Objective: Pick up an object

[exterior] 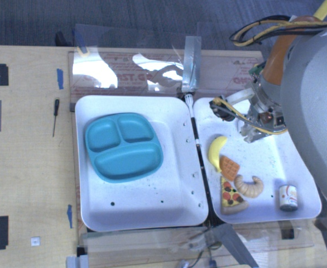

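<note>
**Toy food lies in the right bin with the gripper low over its far end**

The things to pick from lie in the right bin (308, 175), gathered in its near half. A yellow banana (216, 149) sits closest to the divider between the two bins, curved and lying flat. Just below it, and touching or nearly touching it, is an orange waffle-patterned piece (229, 165). Below that again lies a pizza slice (232, 197) with its point toward the near rim, and a tan croissant (250, 186) rests against the slice's right side. A small can (288, 197), white with a red mark, stands apart from this cluster near the bin's right near corner.

The gripper (251, 128) hangs over the far part of the same bin, up and to the right of the banana and clear of it. Cables and dark housing crowd around it, so I cannot tell whether the fingers are spread or closed, and nothing is visible between them. The grey arm (314, 94) with its orange band (276, 60) rises behind it at the right.

The left bin (174, 205) holds a blue divided plate (123, 146), three compartments, lying flat in its far left part. Both bins sit on the pale wooden worktop (24, 166).
</note>
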You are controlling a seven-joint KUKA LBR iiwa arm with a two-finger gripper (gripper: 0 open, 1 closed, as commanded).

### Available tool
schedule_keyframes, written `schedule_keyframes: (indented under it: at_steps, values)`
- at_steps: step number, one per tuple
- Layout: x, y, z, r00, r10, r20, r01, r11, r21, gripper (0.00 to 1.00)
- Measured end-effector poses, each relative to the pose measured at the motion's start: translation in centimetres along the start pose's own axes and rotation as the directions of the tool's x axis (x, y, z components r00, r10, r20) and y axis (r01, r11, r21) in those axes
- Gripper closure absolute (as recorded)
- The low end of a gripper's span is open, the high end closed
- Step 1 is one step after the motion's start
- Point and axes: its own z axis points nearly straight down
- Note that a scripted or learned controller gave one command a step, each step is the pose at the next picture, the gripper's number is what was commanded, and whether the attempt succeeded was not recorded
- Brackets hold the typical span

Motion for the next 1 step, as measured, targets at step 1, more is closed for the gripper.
schedule_keyframes:
  at_steps: [1]
  values:
    - [4.24, -4.36, 0.07, 1.0, -0.007, -0.005, 0.007, 1.0, 0.0, 1.0]
